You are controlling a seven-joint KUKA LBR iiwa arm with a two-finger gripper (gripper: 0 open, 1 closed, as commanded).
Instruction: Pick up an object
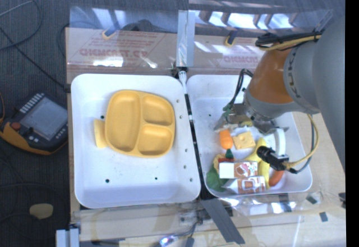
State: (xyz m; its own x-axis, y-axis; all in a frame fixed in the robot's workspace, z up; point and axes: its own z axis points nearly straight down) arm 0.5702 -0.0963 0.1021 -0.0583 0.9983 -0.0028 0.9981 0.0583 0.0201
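Observation:
In the right bin (208, 94), a heap of toy food lies at the near side. It holds an orange ball (225, 138), a pale yellow cheese block (243, 140), a white and red box (242, 170), a yellow banana (262, 154), a carrot (276, 177) and a green leafy piece (215, 178). My gripper (234, 120) hangs low over the far edge of this heap, just above the orange ball and the cheese block. The arm's orange band (274, 78) sits behind it and hides the gripper's upper part.
The left bin (90, 173) holds a yellow divided plate (138, 122) with a small yellow piece (100, 133) tucked at its left edge. A clear plastic wall (185, 32) rises behind both bins. A handheld controller (39, 122) lies on the floor to the left.

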